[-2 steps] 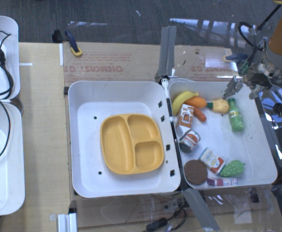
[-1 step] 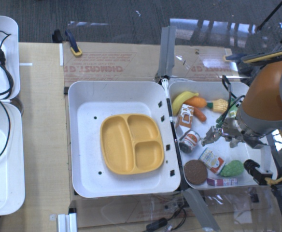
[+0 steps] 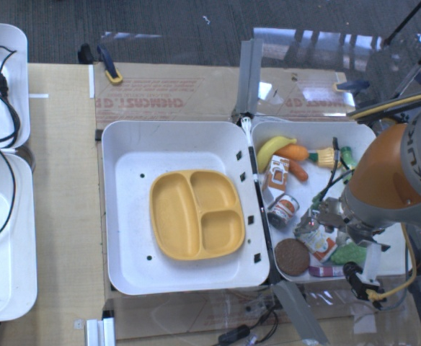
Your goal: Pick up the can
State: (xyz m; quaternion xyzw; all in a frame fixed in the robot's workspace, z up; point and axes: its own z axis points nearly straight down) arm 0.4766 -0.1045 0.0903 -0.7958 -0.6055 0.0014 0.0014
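The bench (image 3: 59, 193) carries two white bins, and the left bin (image 3: 124, 215) holds a yellow divided plate (image 3: 196, 213). In the right bin (image 3: 365, 132), the can (image 3: 283, 209) lies on its side just right of that plate, below a banana (image 3: 272, 148) and carrot (image 3: 291, 152). The hand (image 3: 324, 218) hovers just right of the can; its grip cannot be made out.

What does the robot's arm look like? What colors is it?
The arm is big and round, with a bright orange band and grey metal beneath it. Black letters are printed on its grey part near the right edge. Thin black cables curl beside it, and a yellow cable loops below. Its gripper is a dark grey metal piece low over the right bin.
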